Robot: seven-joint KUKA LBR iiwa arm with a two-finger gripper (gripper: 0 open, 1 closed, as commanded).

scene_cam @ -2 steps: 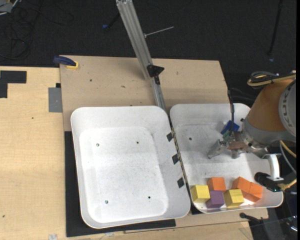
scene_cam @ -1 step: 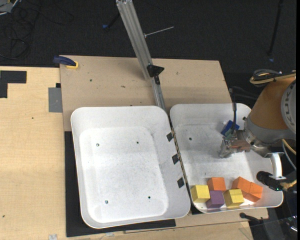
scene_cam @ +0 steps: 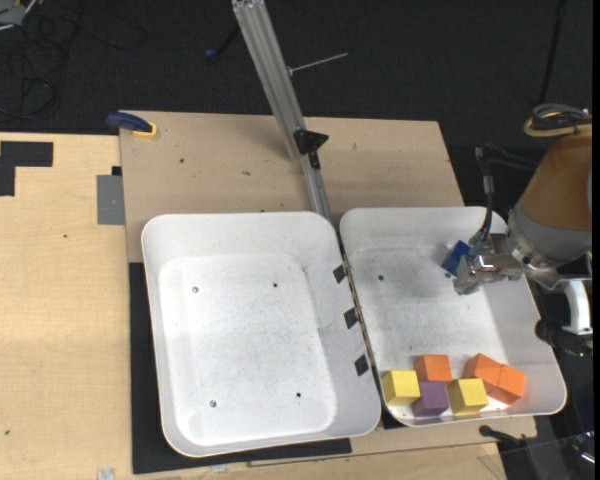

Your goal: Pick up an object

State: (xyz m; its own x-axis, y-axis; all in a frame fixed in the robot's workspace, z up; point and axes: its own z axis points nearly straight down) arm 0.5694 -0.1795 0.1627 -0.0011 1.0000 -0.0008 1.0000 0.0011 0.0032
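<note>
My gripper (scene_cam: pixel 467 268) hangs over the upper right part of the right bin (scene_cam: pixel 400 230), reaching in from the right. A small blue block (scene_cam: pixel 455 258) sits between its fingertips, and the fingers are shut on it. A faint shadow on the bin floor to its left suggests the block is lifted off the floor. Along the bin's near edge lie several more blocks: a yellow one (scene_cam: pixel 401 384), an orange one (scene_cam: pixel 433 367), a purple one (scene_cam: pixel 433 397), a second yellow one (scene_cam: pixel 469 395) and a larger orange one (scene_cam: pixel 498 376).
The left bin (scene_cam: pixel 245 328) stands beside the right one, joined by black clips (scene_cam: pixel 350 316) along the shared rim. A slanted metal rail (scene_cam: pixel 280 88) rises behind the bins. The arm's orange band (scene_cam: pixel 560 183) is at the right edge.
</note>
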